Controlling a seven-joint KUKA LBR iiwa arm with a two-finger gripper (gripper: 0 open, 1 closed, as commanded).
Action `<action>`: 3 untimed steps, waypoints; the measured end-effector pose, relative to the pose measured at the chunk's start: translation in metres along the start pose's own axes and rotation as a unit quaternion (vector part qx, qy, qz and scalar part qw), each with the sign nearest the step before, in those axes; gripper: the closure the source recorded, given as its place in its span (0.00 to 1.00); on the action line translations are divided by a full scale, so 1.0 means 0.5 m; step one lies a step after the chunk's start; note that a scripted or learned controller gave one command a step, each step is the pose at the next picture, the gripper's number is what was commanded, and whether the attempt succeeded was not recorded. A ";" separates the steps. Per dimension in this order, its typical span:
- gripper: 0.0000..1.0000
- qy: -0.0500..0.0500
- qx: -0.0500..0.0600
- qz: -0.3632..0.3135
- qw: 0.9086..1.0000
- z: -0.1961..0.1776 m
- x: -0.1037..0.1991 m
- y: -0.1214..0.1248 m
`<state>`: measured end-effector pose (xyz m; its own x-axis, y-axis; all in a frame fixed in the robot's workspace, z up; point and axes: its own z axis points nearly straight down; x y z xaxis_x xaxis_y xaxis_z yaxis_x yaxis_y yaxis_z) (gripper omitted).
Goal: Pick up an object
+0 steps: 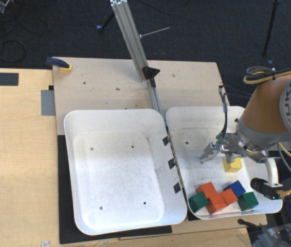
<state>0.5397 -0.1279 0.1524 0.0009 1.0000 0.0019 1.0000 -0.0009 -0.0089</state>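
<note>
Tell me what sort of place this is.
Probably a robotics lab's grasping test bench: two white bins on a plywood bench, coloured blocks in the right bin, and a robot arm with its pincer over them.

1. Two white bins are sitting side by side on the bench: the left bin (84,138) and the right bin (197,122).
2. Six blocks are lying in the right bin, toward its near right corner.
3. Two of them are showing orange: (205,189) and (229,196).
4. Two are showing green: (199,201) and (248,201).
5. One blue block (237,188) is lying among them.
6. One yellow block (233,163) is sitting apart, nearer the right edge.
</note>
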 end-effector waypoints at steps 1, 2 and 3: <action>0.00 0.000 -0.003 0.000 1.000 0.121 -0.011 0.005; 1.00 0.000 -0.002 0.005 1.000 0.098 -0.015 0.002; 1.00 -0.001 -0.005 -0.002 1.000 0.000 0.002 -0.005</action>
<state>0.5371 -0.1270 0.1525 -0.0021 1.0000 0.0007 1.0000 0.0021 0.0013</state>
